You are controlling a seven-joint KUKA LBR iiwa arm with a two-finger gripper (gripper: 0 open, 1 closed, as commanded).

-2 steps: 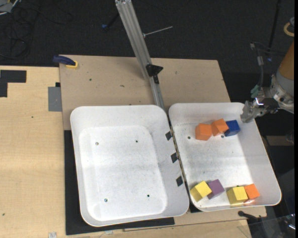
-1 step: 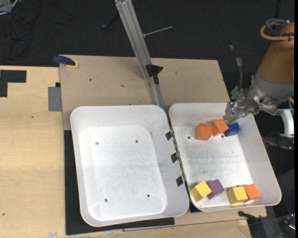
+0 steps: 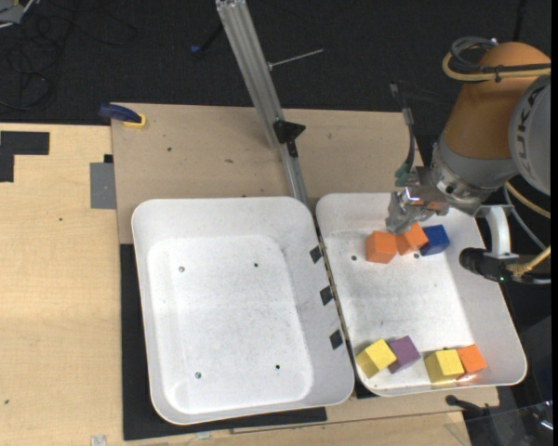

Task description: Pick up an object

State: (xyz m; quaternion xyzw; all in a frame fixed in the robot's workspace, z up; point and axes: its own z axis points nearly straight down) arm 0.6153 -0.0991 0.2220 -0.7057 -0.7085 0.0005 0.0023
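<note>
In the right bin (image 3: 418, 305), near its far end, lie an orange block (image 3: 382, 247), a smaller orange block (image 3: 414, 239) and a blue block (image 3: 435, 240), close together. My gripper (image 3: 402, 219) hangs just above the two orange blocks, its metal fingers pointing down at the gap between them. Nothing shows between the fingers. At the bin's near end sit a yellow block (image 3: 377, 355), a purple block (image 3: 405, 351), another yellow block (image 3: 444, 365) and an orange block (image 3: 471, 359).
The left bin (image 3: 228, 309) lies beside the right one, with black clips along the shared rim (image 3: 324, 277). A slanted aluminium rail (image 3: 260, 82) rises behind the bins. The arm's orange band (image 3: 488, 100) and cables stand at the right.
</note>
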